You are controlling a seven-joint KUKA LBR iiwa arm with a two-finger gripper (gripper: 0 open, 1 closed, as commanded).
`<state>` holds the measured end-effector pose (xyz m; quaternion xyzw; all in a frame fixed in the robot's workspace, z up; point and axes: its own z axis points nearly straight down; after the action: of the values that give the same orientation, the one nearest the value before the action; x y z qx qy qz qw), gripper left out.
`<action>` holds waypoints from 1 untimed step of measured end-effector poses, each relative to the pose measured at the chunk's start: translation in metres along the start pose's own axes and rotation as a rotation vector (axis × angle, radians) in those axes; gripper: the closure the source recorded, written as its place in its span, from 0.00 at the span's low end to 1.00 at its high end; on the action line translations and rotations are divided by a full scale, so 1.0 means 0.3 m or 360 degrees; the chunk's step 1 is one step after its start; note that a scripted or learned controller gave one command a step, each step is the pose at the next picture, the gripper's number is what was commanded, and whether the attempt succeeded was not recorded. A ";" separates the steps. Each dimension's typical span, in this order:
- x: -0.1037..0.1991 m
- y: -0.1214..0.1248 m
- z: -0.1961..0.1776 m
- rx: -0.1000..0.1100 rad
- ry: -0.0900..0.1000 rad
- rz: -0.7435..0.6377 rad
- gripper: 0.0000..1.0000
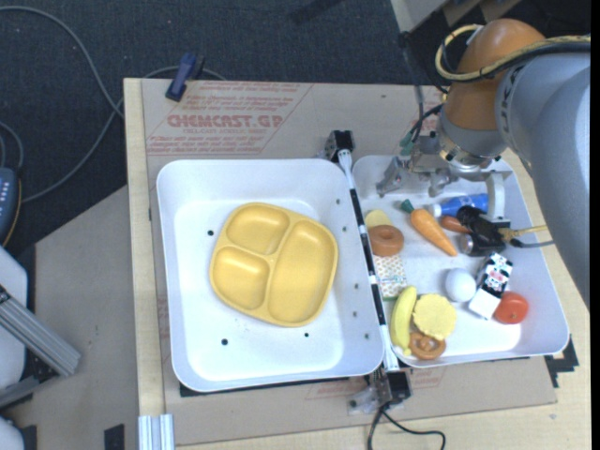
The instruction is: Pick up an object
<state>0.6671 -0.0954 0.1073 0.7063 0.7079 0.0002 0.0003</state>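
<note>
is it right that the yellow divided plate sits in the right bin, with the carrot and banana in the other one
Not quite. The camera view shows the yellow divided plate lying in the left bin, not the right one. The carrot and banana are in the other bin, the right bin, as you said.

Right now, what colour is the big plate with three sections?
Yellow. The plate shows best in the camera view, in the left bin.
</note>
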 end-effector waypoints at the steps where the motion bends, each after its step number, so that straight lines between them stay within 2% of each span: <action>1: -0.074 -0.112 0.076 0.0004 0.0000 0.0005 0.00</action>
<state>0.6335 -0.1177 0.0844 0.7073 0.7069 -0.0006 -0.0006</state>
